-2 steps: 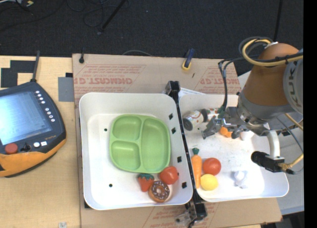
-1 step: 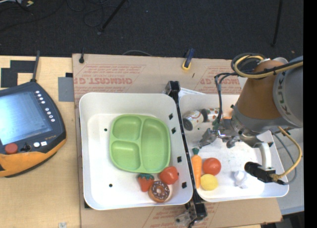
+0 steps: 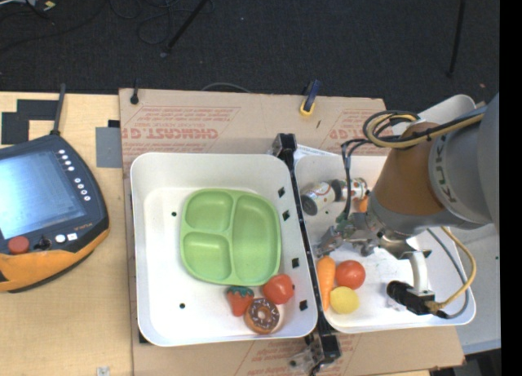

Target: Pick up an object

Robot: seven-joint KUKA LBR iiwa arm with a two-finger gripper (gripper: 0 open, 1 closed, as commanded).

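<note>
Over the right white bin [image 3: 457, 305] the pincer [image 3: 347, 232] hangs; I cannot tell its state. Just below it, toward the camera, lie one orange carrot [image 3: 325, 278], long axis running front to back, one red tomato [image 3: 350, 273] and one yellow lemon [image 3: 344, 300].

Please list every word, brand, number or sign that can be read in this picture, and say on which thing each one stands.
"KUK": grey letters on the robot arm, cut off at the picture's right edge.
Red print on the cardboard sheet behind the bins: it lies upside down, too blurred to read with certainty.
Red print on the cardboard's front edge: too small to read.
Handheld control pendant: screen and button marks unreadable.
</note>
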